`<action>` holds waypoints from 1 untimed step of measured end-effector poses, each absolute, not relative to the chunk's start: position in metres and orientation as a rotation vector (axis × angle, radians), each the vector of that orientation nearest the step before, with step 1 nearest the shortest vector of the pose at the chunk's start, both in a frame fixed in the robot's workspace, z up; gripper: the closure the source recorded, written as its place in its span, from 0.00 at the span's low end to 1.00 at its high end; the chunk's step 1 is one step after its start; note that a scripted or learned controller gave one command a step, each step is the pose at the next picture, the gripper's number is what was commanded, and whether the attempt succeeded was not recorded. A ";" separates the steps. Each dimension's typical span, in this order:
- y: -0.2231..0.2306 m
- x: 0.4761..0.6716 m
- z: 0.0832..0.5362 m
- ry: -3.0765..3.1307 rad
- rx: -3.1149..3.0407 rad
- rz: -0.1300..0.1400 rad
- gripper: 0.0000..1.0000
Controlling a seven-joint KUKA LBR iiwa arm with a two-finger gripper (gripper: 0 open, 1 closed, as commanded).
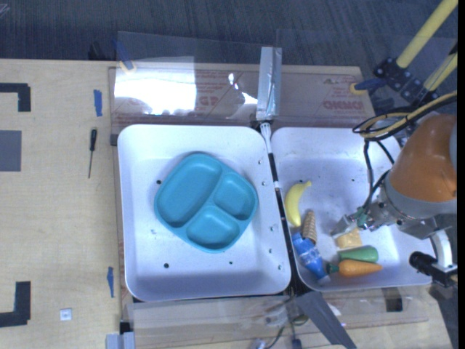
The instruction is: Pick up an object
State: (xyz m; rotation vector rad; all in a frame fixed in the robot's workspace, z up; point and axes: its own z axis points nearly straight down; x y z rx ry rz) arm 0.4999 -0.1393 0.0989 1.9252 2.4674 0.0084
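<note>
In the right bin (378,140), gripper (350,225), grip unclear, just above yellow block (349,240)

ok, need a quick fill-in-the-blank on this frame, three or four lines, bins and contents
The blue divided plate lies in the ____ bin.
The banana lies in the ____ bin.
The orange carrot lies just below a ____ vegetable.
The gripper hangs over the ____ bin.

Missing words: left; right; green; right

Pale wood bench (51,231); dark grey carpet floor (182,6) behind.
</note>
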 end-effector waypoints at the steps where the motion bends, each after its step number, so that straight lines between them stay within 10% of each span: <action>1: -0.063 0.547 0.194 2.596 1.757 0.010 1.00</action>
